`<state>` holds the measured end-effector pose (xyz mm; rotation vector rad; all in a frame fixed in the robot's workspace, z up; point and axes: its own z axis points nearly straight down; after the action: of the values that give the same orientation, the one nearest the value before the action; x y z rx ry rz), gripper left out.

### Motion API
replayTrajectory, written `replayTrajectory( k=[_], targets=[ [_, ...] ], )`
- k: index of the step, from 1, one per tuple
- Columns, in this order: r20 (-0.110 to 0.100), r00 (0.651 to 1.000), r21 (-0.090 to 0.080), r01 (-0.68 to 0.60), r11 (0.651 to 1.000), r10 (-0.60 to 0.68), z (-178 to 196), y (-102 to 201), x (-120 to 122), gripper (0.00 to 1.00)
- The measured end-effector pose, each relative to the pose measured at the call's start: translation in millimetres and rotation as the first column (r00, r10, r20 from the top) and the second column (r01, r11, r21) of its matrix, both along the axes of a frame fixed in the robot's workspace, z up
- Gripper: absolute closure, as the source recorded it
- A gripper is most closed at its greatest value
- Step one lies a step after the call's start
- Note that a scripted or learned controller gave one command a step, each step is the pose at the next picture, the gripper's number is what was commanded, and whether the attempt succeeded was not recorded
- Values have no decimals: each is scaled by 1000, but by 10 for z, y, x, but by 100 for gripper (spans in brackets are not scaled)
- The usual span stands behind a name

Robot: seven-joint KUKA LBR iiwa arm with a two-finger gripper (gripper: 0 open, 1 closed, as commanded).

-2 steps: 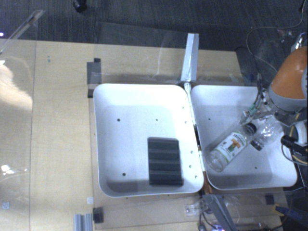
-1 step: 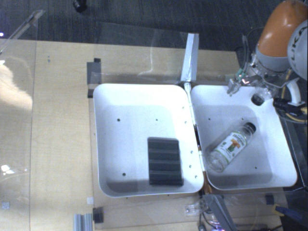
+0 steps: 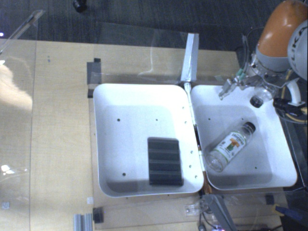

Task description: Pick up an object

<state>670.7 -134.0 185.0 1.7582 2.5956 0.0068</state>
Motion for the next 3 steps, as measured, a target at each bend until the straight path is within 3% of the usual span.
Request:
replayTrajectory(
  k=[1,3],
  targets=[
    [4,992,-3,-124,992,124,-956,-169,-806,0],
    [9,976,-6,-216,976,216,-942,224,-1303,0]
  ],
)
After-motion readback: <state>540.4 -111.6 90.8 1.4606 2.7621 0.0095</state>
